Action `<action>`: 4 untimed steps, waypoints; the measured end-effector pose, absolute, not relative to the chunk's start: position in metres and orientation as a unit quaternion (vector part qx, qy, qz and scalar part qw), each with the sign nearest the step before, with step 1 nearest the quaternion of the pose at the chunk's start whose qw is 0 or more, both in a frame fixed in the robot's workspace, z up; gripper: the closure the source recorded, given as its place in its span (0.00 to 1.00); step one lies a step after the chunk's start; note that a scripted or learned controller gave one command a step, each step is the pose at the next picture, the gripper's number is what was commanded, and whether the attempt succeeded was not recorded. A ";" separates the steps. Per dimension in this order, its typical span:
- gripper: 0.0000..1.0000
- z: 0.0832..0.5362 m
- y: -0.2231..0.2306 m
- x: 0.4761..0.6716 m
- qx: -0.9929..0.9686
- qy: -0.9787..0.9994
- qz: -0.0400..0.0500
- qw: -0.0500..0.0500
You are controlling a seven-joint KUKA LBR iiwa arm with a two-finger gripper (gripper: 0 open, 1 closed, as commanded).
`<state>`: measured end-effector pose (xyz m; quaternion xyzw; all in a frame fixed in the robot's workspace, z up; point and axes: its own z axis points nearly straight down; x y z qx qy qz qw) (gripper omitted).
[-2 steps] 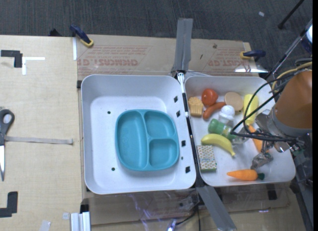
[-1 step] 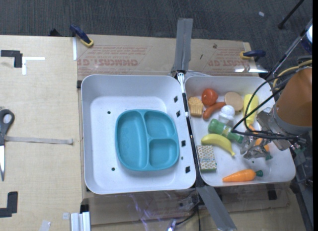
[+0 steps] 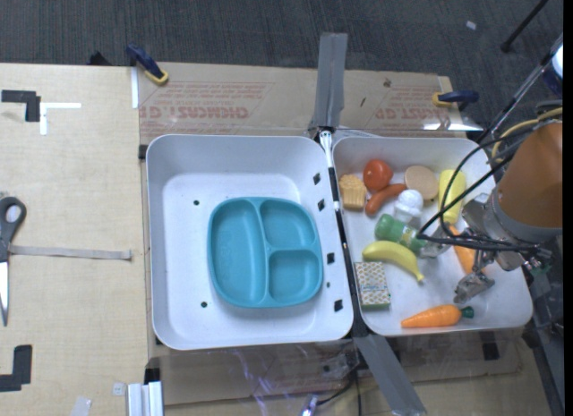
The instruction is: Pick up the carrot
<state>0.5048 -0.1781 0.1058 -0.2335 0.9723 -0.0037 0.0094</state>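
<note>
The fingers of the gripper (image 3: 472, 285) hung over the near right part of the right bin (image 3: 515, 320); whether they were apart or together could not be told. Nothing showed between them. Just below them one carrot (image 3: 431, 317) lay flat on the bin floor near the front wall, its green end toward the gripper, apart from it. To the left lay one speckled sponge (image 3: 372, 284), and above it one banana (image 3: 395, 256). One green bottle (image 3: 397, 223) with a white cap lay beside the banana. Farther back were one red tomato (image 3: 377, 173), one reddish sausage-shaped piece (image 3: 385, 199), one waffle-like piece (image 3: 353, 192) and one tan bun (image 3: 420, 182). One yellow item (image 3: 451, 194) sat partly hidden behind cables. The left bin (image 3: 170, 253) held one teal three-compartment plate (image 3: 266, 251). On the counter (image 3: 67, 226) at far left lay one pair of scissors (image 3: 7, 244).
</note>
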 end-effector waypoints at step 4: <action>1.00 0.093 -0.191 0.520 -0.494 0.869 0.000 0.003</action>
